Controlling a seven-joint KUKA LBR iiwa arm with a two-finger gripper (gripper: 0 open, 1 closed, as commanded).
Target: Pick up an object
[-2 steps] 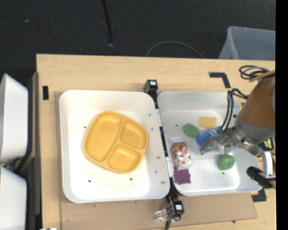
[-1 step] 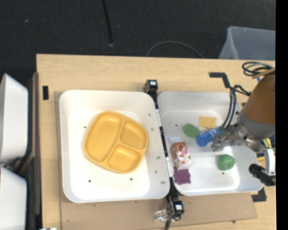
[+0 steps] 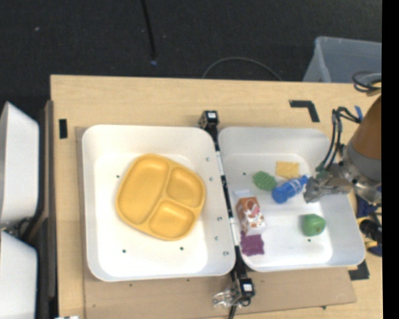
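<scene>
The right bin point(image 3: 332, 248) holds several small objects: a blue bottle point(image 3: 289, 189), a green oblong piece point(image 3: 265, 179), a yellow block point(image 3: 287, 169), a green round object point(image 3: 312, 224), a red and white packet point(image 3: 250, 212) and a purple piece point(image 3: 252, 244). My gripper point(image 3: 317, 190) hangs low over the right side of that bin, just right of the blue bottle and above the green round object. Nothing shows between its fingers.
The left bin point(image 3: 100, 258) holds a yellow divided plate point(image 3: 161, 195). A ridge with black clips point(image 3: 209, 119) separates the two bins. A pale blue container point(image 3: 342, 60) stands off the bench at the back right. White boxes point(image 3: 13, 178) sit at the far left.
</scene>
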